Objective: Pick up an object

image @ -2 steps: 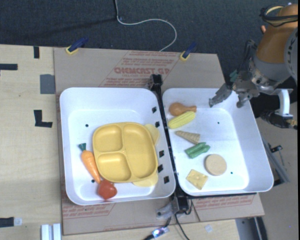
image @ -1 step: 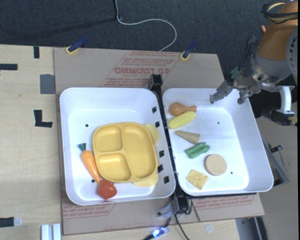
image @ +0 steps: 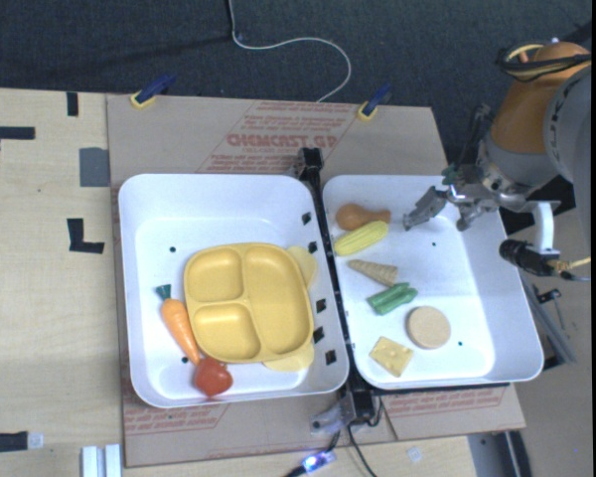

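The grey arm with its orange band is reaching in from the right, and its end effector (image: pixel 445 207) is hanging over the upper part of the right-hand shallow white plastic bin (image: pixel 497 311). Its two dark fingers are standing spread apart, with nothing between them.

The nearest candidates are lying just to its left: a brown toy drumstick (image: pixel 361 215) and, touching it from below, a yellow toy corn cob (image: pixel 362 237). Because those two are crowding each other, I would judge a cleaner attempt to be one where the fingers are coming straight down across the short width of one piece, away from the point where they meet. The tan cone-shaped wedge (image: pixel 374 270), the green toy pea pod (image: pixel 391 297), the round beige biscuit-like disc (image: pixel 428 327) and the pale yellow cheese-like wedge (image: pixel 390 355) are sitting more apart from one another lower in the same bin, so any of them would be giving the fingers freer room.

The left-hand white bin (image: pixel 149 207) is carrying a yellow divided plastic tray (image: pixel 248 299), with an orange toy carrot (image: pixel 179 328) lying beside its left edge and a red toy tomato (image: pixel 212 377) near its lower corner. Both bins are resting on a brown cardboard sheet (image: pixel 268 137) on the tabletop (image: pixel 40 296).
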Controlling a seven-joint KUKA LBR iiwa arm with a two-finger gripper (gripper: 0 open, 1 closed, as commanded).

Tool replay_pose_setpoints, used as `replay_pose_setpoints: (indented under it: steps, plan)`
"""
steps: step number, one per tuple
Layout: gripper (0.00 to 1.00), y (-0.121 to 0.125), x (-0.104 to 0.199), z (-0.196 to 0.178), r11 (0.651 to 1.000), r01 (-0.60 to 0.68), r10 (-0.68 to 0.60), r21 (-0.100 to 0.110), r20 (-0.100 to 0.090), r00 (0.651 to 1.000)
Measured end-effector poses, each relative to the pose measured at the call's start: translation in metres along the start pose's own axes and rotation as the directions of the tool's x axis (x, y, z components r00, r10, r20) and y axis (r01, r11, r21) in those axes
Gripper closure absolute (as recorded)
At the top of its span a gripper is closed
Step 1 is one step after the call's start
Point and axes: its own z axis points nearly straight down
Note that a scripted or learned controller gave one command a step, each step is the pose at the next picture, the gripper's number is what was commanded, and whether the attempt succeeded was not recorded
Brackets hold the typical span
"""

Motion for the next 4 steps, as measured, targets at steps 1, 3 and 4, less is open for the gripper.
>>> replay_pose_setpoints:
  steps: [1, 3, 4]
  plan:
    - [0.0, 0.004, 0.007, 0.062, 1.0, 0.002, -0.002, -0.001, 0.0, 1.0]
    - [1.0, 0.005, 0.009, 0.06, 1.0, 0.004, -0.003, -0.008, 0.003, 1.0]
    - [1.0, -0.003, 0.015, 0.009, 1.0, 0.001, -0.001, -0.009, 0.001, 1.0]
